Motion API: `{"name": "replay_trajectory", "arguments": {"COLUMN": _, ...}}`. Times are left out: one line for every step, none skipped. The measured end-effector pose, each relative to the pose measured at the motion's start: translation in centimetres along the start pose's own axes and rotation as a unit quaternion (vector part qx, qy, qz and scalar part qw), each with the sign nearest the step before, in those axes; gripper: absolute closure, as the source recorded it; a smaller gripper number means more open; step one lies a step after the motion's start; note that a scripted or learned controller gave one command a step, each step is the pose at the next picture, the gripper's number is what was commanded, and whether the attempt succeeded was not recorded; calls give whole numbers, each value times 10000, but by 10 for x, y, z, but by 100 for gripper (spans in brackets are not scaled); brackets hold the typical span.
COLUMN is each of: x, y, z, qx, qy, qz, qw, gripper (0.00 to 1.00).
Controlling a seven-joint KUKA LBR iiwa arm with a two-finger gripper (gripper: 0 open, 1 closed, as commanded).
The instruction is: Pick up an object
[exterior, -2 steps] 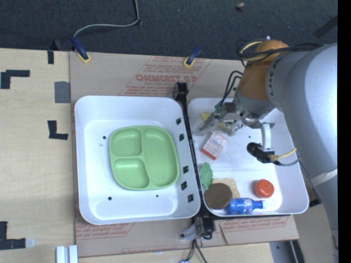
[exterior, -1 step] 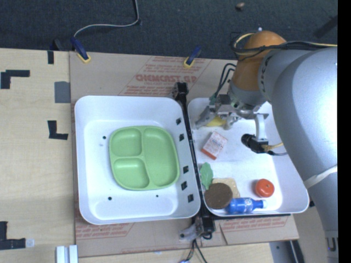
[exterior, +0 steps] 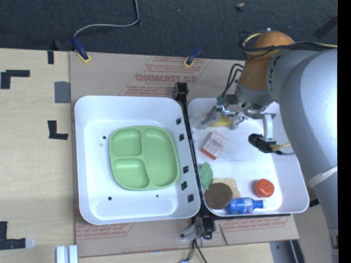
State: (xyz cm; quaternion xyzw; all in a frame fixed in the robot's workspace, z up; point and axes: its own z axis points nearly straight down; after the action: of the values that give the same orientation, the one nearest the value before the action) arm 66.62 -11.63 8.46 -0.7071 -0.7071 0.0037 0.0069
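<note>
My gripper point(exterior: 221, 118) hangs low over the far left part of the right bin point(exterior: 290, 171), open. A small yellow thing point(exterior: 222, 123) lies right under it, between the spread fingers and partly hidden by them. Just in front of it a red and white packet point(exterior: 214, 144) lies flat on the bin floor. Along the near edge sit a green soft piece point(exterior: 206, 174), a brown round disc point(exterior: 218, 195) on a tan slice point(exterior: 234, 186), a blue bottle point(exterior: 244, 205) on its side and an orange-red ball-like item point(exterior: 264, 187).
The left bin point(exterior: 93, 147) holds a green divided plate point(exterior: 145, 158). A black divider point(exterior: 186, 141) runs between the two bins. The grey arm point(exterior: 307, 97) covers the right bin's far right corner.
</note>
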Motion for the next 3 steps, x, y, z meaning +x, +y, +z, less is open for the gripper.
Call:
{"name": "replay_trajectory", "arguments": {"x": 4, "y": 0, "z": 0, "qx": -10, "qy": -39, "qz": 16, "qw": 10000, "gripper": 0}}
{"name": "replay_trajectory", "arguments": {"x": 9, "y": 0, "z": 0, "qx": -12, "qy": -44, "qz": 18, "qw": 10000, "gripper": 0}}
{"name": "replay_trajectory", "arguments": {"x": -9, "y": 0, "z": 0, "qx": 1, "qy": 0, "qz": 1, "qw": 10000, "gripper": 0}}
